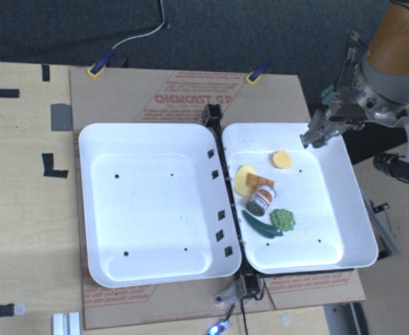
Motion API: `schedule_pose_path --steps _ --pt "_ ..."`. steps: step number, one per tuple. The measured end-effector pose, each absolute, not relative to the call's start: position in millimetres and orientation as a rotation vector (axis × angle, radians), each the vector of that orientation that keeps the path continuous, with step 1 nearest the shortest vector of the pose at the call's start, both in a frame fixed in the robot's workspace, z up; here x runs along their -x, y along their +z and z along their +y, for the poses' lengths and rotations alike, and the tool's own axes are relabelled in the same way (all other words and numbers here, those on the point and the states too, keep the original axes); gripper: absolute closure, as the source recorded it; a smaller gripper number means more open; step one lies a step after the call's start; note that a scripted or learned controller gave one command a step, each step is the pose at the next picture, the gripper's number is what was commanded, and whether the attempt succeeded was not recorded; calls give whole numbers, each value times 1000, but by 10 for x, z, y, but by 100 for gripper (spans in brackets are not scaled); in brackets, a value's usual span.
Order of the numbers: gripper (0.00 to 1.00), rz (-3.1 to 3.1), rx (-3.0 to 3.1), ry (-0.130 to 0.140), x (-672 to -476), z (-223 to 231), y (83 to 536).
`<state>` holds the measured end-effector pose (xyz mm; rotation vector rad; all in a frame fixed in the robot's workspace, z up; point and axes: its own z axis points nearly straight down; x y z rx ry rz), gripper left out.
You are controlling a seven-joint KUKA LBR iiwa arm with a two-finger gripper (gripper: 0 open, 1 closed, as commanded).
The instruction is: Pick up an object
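A: Where are the objects?

B: In the right bin (344, 187), near its left wall: a yellow piece (245, 180), a small can (261, 200), a green pepper (259, 225) and a green broccoli-like piece (283, 219), clustered. An orange disc (281, 160) lies just apart.

A: The gripper (315, 137)?

B: Over that bin's upper right rim, nothing between its fingers; apart or together, I cannot tell. The left bin (149, 201) sits beside, on the desk (23, 187).

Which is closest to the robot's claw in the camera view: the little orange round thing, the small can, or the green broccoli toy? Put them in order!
From the gripper:
1. Orange round piece, just left of it.
2. Small can, mid-bin.
3. Broccoli toy, toward the right bin's front.
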<state>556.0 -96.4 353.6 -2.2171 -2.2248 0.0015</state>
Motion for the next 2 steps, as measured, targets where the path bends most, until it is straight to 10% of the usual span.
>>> schedule_pose_path --steps 2 --pt "100 -2229 2212 -1 -5744 196 3862"
